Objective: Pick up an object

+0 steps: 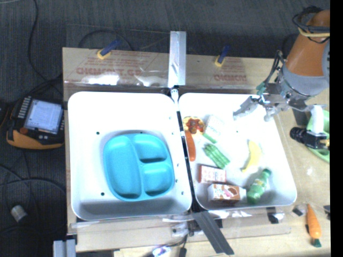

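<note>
The gripper point(256, 107) hangs open, holding nothing, above the right bin's point(286, 162) top corner. The banana point(252, 156) lies below it, apart from other things. I'd drop straight onto its middle.

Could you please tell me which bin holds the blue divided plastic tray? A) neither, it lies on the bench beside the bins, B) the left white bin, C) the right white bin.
B: the blue divided plastic tray lies inside the left white bin, while the right white bin holds the yellow banana, the green plastic bottle and other small items.
</note>
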Robot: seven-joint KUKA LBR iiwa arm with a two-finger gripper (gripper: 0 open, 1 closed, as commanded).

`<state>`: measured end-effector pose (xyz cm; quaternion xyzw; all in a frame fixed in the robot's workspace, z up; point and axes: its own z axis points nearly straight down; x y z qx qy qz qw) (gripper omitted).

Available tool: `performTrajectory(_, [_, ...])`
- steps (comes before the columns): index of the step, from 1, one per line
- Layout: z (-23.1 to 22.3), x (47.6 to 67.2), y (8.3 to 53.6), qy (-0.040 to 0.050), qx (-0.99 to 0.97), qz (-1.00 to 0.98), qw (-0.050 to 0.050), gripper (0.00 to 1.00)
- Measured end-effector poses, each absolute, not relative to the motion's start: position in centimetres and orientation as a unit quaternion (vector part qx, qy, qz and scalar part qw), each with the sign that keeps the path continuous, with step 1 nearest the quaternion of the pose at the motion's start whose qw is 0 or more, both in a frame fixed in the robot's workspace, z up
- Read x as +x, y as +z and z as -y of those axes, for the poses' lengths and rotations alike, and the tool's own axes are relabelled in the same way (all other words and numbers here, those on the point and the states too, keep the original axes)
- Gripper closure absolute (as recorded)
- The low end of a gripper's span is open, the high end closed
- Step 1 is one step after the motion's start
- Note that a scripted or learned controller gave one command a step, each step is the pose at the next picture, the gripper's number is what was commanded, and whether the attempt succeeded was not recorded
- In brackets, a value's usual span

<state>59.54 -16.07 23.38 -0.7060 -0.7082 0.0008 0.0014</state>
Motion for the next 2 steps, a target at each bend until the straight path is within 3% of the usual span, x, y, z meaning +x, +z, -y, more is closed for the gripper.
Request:
performTrajectory(1, [19.6, 57.4, 8.9, -0.0038, -0.774, 0.634, 0.0, 0.0])
performTrajectory(2, [11.0, 54.1, 8.9, -0.0031, -0.786, 0.618, -0.003, 0.0])
